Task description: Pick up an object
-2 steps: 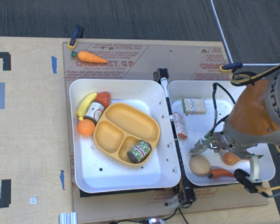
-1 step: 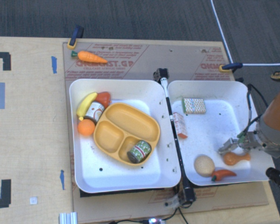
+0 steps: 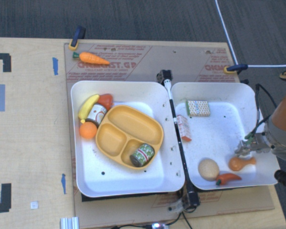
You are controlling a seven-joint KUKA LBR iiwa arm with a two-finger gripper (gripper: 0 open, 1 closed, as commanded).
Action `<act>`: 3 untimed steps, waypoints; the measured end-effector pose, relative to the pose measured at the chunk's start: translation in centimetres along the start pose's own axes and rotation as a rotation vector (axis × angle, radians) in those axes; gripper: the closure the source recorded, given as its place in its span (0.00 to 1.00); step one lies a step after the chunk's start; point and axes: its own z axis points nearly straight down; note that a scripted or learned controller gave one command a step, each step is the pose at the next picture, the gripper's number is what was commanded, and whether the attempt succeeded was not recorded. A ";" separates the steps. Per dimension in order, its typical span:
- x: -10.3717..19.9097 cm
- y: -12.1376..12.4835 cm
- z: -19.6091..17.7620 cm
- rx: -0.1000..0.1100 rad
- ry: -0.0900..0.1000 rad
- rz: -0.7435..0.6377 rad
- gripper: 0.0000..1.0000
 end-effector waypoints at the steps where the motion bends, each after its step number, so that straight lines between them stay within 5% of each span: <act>1: 0.1 0.0 0.0 0.001 0.002 -0.001 0.00; 2: 0.1 -0.4 0.9 0.004 0.007 -0.003 0.00; 3: -0.2 -0.4 0.0 0.000 -0.002 0.001 1.00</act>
